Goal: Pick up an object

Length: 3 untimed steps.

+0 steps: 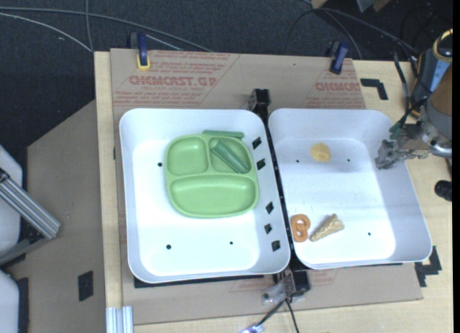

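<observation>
from my seat the two white bins sit side by side, the left bin [144, 245] carrying a green divided plate [212, 198] with a green pod-shaped piece [230, 154] in its upper right compartment. the right bin [402, 216] has three loose candidates: a tan wedge [327, 228] near the front, an orange ring [300, 227] touching or just beside it, and a small yellow lump [320, 153] alone toward the back. the gripper [388, 153] hangs at the right bin's right wall, nothing visible between its tips; whether it is spread or closed i cannot tell, it is too small and cluttered there.

my worries, as i judge them: starting that close to the wall, a descent could clip the rim and shove the bin. going for the wedge risks catching the ring too, or nudging both apart. the yellow lump is small and rounded, so it could squirt out of a pinch.
</observation>
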Tool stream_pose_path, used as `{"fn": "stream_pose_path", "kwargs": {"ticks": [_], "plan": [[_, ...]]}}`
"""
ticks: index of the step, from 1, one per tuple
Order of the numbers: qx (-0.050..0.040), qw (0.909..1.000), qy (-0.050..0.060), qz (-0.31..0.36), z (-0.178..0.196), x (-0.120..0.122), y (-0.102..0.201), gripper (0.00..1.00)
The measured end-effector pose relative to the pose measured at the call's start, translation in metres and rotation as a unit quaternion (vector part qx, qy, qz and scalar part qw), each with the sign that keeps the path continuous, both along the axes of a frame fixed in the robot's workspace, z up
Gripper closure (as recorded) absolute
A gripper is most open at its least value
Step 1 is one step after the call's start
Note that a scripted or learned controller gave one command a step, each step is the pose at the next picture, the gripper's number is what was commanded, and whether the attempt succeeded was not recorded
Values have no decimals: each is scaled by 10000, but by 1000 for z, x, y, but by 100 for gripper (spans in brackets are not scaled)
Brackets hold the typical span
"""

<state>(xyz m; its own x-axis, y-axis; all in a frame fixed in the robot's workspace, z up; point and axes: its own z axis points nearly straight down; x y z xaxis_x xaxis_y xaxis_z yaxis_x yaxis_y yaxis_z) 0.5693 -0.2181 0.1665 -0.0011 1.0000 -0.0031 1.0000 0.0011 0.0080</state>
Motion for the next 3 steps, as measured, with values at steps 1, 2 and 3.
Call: {"fn": "stream_pose_path", "kwargs": {"ticks": [1,2,3], "plan": [[4,10000,9,2,44,-1,1,100],[2,10000,1,4,99,1,0,100],[28,10000,33,27,105,7,52,100]]}}
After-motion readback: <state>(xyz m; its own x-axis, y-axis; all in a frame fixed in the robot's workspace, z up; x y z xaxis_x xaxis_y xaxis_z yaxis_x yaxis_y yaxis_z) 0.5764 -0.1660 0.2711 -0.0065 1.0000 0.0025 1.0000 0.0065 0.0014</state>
